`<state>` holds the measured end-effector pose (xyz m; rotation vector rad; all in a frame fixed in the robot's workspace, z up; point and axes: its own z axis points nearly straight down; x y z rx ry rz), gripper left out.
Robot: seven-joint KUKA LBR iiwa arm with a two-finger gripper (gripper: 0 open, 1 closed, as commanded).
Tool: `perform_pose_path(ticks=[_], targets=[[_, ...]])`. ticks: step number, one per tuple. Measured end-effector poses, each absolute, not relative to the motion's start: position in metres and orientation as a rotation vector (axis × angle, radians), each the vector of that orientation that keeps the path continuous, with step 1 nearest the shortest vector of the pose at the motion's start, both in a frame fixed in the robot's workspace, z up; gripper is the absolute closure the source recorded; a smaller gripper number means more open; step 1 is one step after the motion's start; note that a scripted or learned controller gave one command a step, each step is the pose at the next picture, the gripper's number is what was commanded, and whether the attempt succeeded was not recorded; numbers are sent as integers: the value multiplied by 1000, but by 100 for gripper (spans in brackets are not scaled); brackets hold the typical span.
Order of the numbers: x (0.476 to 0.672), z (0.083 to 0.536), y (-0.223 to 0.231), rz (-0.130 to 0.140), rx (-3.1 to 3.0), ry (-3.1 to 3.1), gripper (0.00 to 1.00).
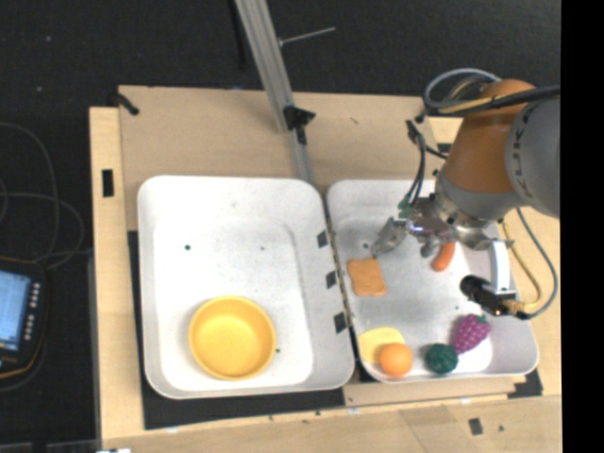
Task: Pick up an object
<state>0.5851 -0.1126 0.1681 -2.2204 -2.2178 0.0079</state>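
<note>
- Apparently gripper [389, 238] parted, nothing between fingers, though view too small to be sure.
- Just above tan bread slice [366, 276] in right bin [363, 201].
- Flat target: likely slip.
- Possible snag on nearby bin wall; carrot [443, 256] beside wrist.

Two shallow white bins sit side by side on the bench: a left bin [160, 253] and a right bin [415, 295]. The left bin holds one thing, a yellow bowl [232, 337] near its front edge. The right bin holds six small things: one tan square piece [366, 276] by its left edge, one yellow piece [377, 339], one orange ball [395, 359] and one dark green item [440, 358] along its front edge, one purple grape bunch [471, 331] toward its front right corner, and one small orange carrot-like piece [443, 256] farther back.
</note>
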Motion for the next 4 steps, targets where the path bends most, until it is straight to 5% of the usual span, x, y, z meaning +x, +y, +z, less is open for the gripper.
perform_pose_path(ticks=[1,2,4], targets=[[580,124,-118,6,-2221,-2219,0],[582,138,-119,-4,-2230,-2217,100],[589,225,-123,-5,-2221,-2228,100]])
